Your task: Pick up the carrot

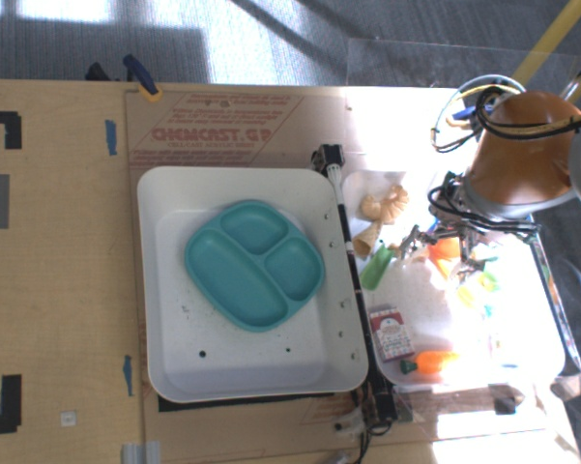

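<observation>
The carrot (pixel 435 361) is a small orange piece lying near the front wall of the right bin (pixel 541 356), in bright glare. My gripper (pixel 445 247) hangs lower over the middle of that bin, well behind the carrot and apart from it. Another orange object (pixel 446 250) sits right at the gripper's tip; glare keeps me from telling whether it is held. The arm's orange band (pixel 522 148) is above it at the right.
In the right bin lie a tan lumpy item (pixel 384 205) at the back left, a green piece (pixel 375 270) by the left wall, and a red-and-white box (pixel 391 332) beside the carrot. A teal divided plate (pixel 254 264) sits in the left bin (pixel 164 356).
</observation>
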`<action>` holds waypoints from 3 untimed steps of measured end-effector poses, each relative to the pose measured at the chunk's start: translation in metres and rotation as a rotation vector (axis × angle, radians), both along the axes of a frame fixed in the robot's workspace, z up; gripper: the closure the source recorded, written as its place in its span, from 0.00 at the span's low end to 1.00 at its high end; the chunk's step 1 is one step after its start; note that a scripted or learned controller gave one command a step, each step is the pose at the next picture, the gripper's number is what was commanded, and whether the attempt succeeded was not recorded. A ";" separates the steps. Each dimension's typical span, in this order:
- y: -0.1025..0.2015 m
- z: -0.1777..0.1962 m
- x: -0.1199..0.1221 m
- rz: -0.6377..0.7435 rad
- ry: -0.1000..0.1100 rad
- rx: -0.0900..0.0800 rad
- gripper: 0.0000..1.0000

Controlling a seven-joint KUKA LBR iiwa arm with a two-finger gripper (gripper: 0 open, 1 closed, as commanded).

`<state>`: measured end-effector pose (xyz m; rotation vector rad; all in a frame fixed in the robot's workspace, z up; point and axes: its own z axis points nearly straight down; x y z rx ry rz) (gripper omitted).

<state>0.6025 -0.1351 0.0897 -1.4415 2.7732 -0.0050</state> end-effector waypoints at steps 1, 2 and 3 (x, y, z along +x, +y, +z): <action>0.003 0.014 0.004 -0.006 -0.016 0.007 1.00; 0.003 0.013 0.004 -0.007 -0.015 0.008 0.00; -0.003 0.000 0.011 -0.150 0.001 0.004 0.00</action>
